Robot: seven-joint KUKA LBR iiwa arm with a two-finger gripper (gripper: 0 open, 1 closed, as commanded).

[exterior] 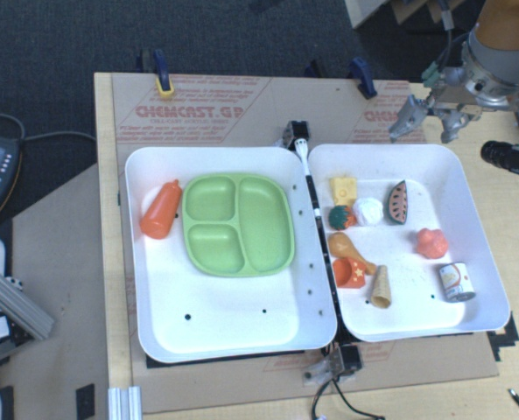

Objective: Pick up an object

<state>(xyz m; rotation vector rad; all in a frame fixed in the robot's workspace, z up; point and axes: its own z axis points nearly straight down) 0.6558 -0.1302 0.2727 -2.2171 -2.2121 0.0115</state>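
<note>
Bins sit side by side on the brown board: a shallow white left bin [154, 322] and a shallow white right bin [478, 234], touching along a black strip in the middle.

In the left bin lies a light green plastic plate with three parts [239, 224]. Just beside it, on its left, lies a tilted orange plastic bottle [161, 209].

The right bin has lots of small toy foods. A yellow cheese block [344, 189] is near the top, with a dark green ball [339, 217] below it and a round white ball [368, 211] next to that. A watermelon slice with a dark rind [398, 202] stands to the right of the white ball. A pink lumpy toy [431, 243] lies farther right, and a small tin can with a white label [455, 282] lies on its side near the bottom corner. A tan chicken leg [349, 250], a red-orange pepper [350, 273] and a tan ice cream cone [381, 287] crowd close together near the middle strip.

The grey two-finger claw [425, 121] hangs above the board, past the top edge of the right bin. Its fingers are spread wide with nothing between them. It is well apart from all the toys.
</note>
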